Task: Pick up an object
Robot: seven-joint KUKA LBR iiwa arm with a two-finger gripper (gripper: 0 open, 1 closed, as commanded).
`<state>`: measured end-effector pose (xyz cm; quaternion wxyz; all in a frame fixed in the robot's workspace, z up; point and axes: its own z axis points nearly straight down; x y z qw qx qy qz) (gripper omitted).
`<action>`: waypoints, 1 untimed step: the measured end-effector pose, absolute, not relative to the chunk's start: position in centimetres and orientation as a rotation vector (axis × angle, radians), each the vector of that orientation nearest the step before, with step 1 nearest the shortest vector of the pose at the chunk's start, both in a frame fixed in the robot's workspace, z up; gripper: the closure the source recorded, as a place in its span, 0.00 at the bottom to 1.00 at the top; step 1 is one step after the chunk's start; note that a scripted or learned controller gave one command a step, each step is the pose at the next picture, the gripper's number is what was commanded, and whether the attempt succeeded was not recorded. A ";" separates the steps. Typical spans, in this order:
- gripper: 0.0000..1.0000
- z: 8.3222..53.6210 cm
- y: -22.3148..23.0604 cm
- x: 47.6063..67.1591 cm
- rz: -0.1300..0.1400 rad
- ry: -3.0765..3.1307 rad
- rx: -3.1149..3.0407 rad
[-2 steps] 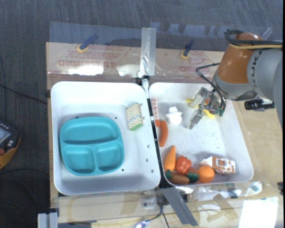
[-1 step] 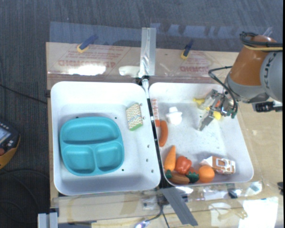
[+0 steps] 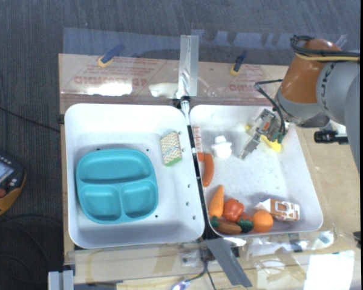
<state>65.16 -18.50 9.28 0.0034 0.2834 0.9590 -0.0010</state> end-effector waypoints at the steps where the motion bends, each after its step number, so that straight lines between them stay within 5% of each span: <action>1: 0.00 9.1 -22.2 57.8 -0.003 2.974 0.974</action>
